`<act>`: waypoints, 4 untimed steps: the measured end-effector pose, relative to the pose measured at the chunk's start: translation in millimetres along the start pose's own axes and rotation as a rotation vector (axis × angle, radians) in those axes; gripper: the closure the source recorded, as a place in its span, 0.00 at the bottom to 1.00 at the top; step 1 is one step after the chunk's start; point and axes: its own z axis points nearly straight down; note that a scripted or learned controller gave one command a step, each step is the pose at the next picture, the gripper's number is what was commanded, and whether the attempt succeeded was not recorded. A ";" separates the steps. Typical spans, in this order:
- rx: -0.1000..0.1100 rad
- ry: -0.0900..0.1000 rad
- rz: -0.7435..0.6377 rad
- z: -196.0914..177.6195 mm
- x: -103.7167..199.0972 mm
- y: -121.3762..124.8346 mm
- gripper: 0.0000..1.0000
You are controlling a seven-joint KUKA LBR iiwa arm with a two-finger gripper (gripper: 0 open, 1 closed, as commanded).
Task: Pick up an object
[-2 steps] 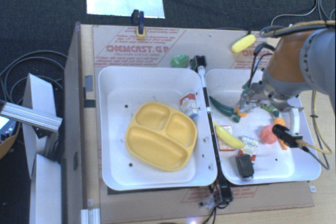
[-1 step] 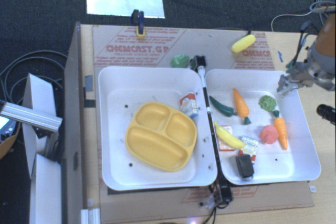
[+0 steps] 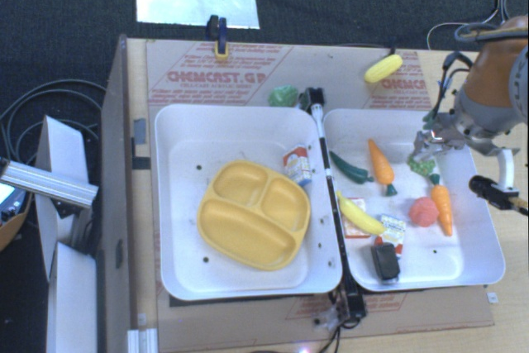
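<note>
The grey metal two-finger gripper (image 3: 430, 146) is hanging over the right shallow white plastic bin (image 3: 479, 260), directly above a small green leafy toy vegetable (image 3: 423, 167); whether it is open or closed cannot be told. An orange toy carrot (image 3: 443, 207) is lying just beside a pink round toy (image 3: 424, 212).
</note>
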 end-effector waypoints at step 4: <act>-0.004 -0.001 0.005 40.8 15.4 46.3 0.00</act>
